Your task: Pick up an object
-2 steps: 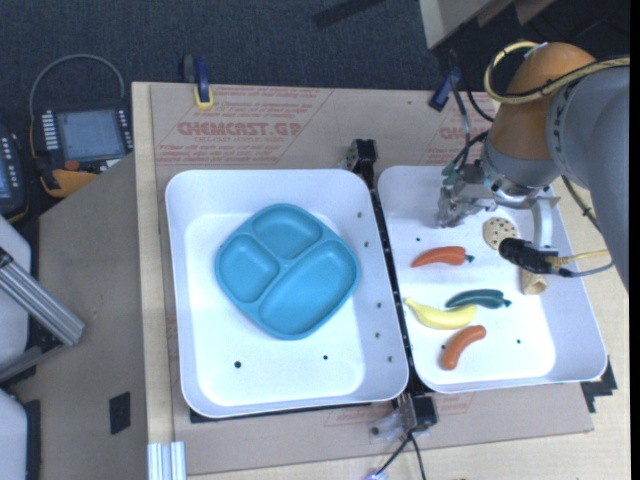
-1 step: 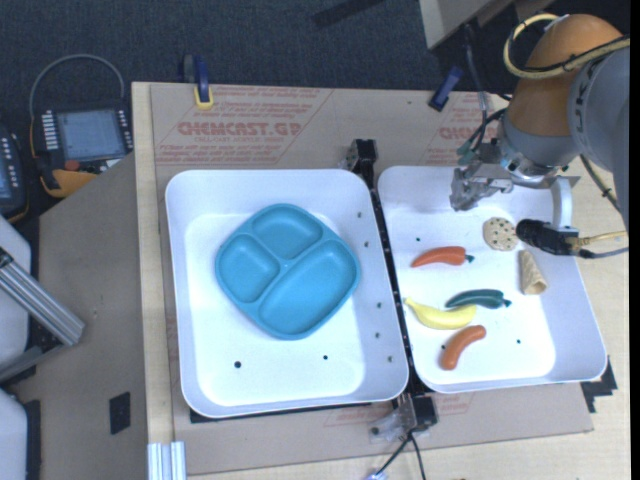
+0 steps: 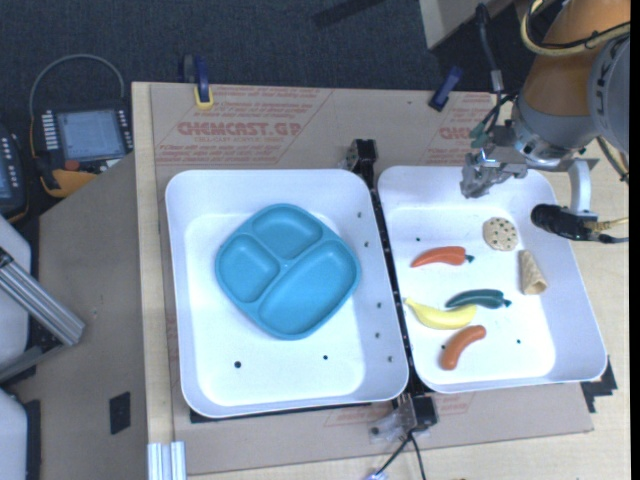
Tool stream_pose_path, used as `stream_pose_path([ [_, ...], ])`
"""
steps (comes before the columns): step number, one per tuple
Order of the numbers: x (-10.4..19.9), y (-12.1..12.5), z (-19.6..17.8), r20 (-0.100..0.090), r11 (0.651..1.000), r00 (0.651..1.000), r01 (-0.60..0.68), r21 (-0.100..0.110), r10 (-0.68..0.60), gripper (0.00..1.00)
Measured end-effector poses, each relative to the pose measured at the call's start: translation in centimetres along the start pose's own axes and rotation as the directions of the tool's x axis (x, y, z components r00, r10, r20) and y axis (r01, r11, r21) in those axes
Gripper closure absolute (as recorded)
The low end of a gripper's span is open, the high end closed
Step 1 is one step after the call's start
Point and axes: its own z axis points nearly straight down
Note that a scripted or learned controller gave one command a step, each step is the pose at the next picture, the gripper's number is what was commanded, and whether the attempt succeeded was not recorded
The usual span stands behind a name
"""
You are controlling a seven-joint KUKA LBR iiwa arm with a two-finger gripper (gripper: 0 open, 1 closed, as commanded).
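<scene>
Bright, even overhead light, soft shadows, mild glare on white bins (image 3: 190, 268), slightly soft focus.

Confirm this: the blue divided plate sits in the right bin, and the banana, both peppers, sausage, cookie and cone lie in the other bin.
Not quite. The camera view shows the blue plate in the left bin. The banana, red pepper, green pepper, sausage, cookie and cone lie in the other, right bin.

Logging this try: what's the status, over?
Hand above right bin's far edge, carrying nothing visible. Cookie nearest; red pepper, banana, sausage untouched. Nothing in the way.
</scene>
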Motion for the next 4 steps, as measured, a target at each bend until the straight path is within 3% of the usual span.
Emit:
stream_pose_path([
  [1, 0.2, -0.3, -4.4, 0.000, 1.000, 1.000, 0.001, -0.001, -0.001, 1.00],
  [2, 5.9, -0.5, -3.5, -0.004, 1.000, 1.000, 0.005, 0.008, -0.005, 1.00],
  [4, 16.0, 0.2, -5.4, -0.003, 1.000, 1.000, 0.006, 0.002, -0.006, 1.00],
])
